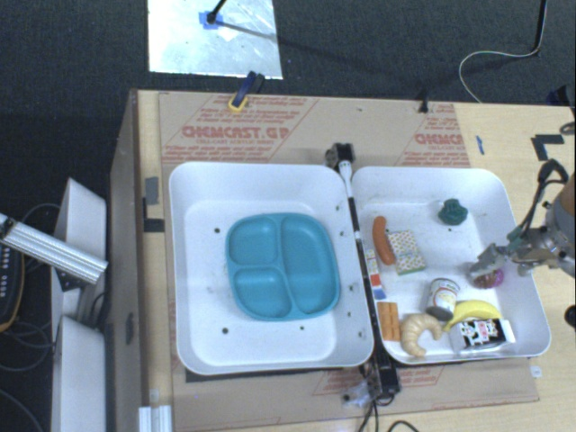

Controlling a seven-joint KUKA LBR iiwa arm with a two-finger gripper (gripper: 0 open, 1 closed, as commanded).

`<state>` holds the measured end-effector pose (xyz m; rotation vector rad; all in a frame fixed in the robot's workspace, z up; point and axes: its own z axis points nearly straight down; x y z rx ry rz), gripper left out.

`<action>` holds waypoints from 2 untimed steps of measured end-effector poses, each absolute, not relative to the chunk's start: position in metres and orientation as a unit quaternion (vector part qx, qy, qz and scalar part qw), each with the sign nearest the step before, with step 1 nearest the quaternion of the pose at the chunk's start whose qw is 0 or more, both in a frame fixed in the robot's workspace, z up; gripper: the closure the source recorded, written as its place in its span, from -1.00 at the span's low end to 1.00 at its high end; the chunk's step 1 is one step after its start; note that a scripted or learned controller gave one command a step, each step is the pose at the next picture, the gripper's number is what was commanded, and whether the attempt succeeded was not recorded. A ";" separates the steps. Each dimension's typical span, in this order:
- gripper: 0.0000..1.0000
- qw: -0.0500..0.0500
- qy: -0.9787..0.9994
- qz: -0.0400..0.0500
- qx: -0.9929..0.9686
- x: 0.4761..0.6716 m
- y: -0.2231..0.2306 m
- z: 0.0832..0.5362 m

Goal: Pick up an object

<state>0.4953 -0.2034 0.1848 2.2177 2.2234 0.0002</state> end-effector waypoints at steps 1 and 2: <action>-1.00 0.000 0.708 0.000 0.706 0.547 -0.162 0.125; -1.00 0.001 0.708 0.000 0.706 0.592 -0.207 0.090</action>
